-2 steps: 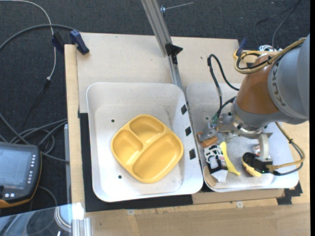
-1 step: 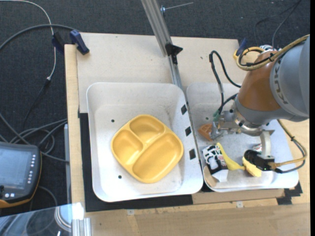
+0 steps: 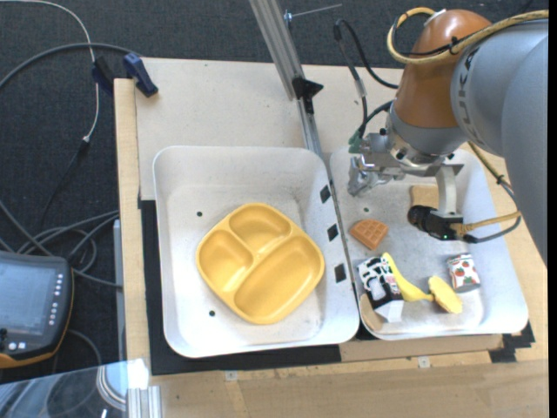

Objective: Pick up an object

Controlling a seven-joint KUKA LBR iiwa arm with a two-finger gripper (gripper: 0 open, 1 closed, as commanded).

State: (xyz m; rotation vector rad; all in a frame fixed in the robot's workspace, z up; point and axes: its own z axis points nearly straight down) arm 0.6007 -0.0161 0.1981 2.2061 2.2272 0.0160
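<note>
Grey arm (image 3: 487, 77) hides part of the right bin (image 3: 509, 307); gripper (image 3: 361, 181) spread unclear.

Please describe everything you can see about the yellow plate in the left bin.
The yellow plate is a divided tray of what looks like smooth plastic, squarish with rounded corners. Raised ridges split it into three compartments: two smaller ones toward the far side and one larger one toward the near side. All three look bare. It lies flat and right side up, turned at an angle to the walls, near the middle of the left bin. It rests on the bin floor; nothing else touches it.
</note>
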